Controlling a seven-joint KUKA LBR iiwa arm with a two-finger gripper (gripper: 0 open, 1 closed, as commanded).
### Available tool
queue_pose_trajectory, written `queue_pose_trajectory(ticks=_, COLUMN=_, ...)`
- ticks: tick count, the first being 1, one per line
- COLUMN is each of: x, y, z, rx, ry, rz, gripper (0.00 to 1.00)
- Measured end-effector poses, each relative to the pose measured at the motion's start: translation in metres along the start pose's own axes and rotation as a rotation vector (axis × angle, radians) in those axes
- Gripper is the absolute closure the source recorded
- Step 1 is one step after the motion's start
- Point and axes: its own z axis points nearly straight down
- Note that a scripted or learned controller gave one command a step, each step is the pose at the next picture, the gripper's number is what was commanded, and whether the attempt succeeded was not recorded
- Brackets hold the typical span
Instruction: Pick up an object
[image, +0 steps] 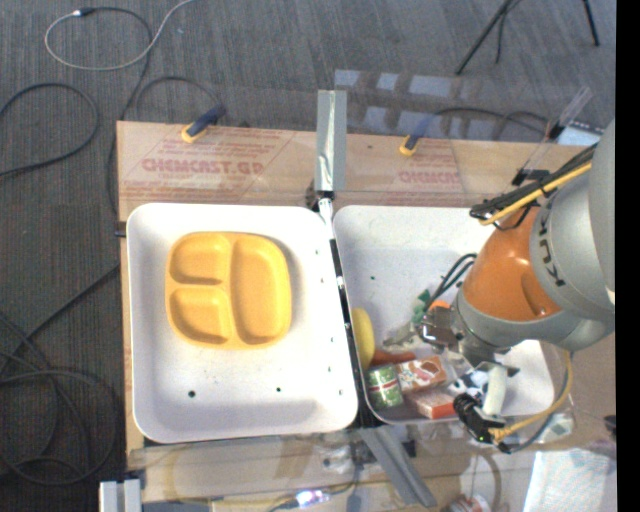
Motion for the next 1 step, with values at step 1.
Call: queue_pose_trajectory(ticks=1, x=0.0499, y=0.1055, z=-0.0897, rx=0.022, ry=-0.004, rz=-0.078, gripper=0.0)
